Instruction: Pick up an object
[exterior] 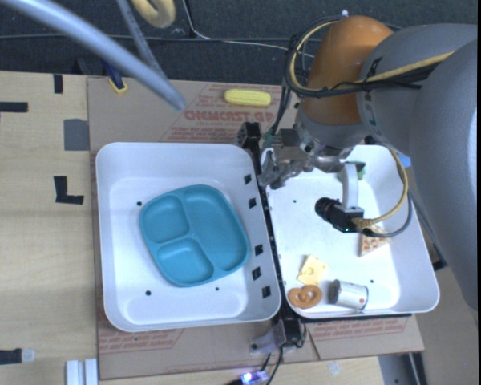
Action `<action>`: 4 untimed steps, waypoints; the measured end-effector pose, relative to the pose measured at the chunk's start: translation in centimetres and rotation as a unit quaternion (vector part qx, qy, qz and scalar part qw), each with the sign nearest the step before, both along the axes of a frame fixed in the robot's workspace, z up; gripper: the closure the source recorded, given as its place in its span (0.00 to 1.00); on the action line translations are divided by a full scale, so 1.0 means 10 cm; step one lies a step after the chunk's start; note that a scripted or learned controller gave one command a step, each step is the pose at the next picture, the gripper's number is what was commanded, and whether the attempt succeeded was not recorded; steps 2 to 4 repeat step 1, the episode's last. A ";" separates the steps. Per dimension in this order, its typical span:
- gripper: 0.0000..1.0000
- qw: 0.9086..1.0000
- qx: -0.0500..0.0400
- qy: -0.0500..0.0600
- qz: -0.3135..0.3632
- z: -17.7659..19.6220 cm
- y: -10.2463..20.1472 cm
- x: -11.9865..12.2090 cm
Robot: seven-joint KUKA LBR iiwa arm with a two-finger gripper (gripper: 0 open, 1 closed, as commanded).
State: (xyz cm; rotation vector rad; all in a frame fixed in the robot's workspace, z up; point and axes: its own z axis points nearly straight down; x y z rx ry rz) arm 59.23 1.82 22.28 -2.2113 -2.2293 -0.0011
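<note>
Arm [401, 95] low over right bin [409, 295]

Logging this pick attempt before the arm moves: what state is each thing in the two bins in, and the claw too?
Blue three-compartment plastic tray: flat in the left white bin, compartments bare.
Small silver can: on its side in the right white bin.
Brown ring-shaped doughnut: flat, near the front wall.
Pale yellow cheese wedge: lying just behind the doughnut.
Pizza slice: flat, partly hidden by cable.
Claw: low over the divider, grip unclear.
</note>
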 end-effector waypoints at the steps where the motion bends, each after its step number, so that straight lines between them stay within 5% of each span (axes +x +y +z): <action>1: 1.00 1.000 0.000 0.001 0.000 -0.03 0.55 0.12; 4: 1.00 1.000 0.000 0.001 0.000 -0.03 0.55 0.12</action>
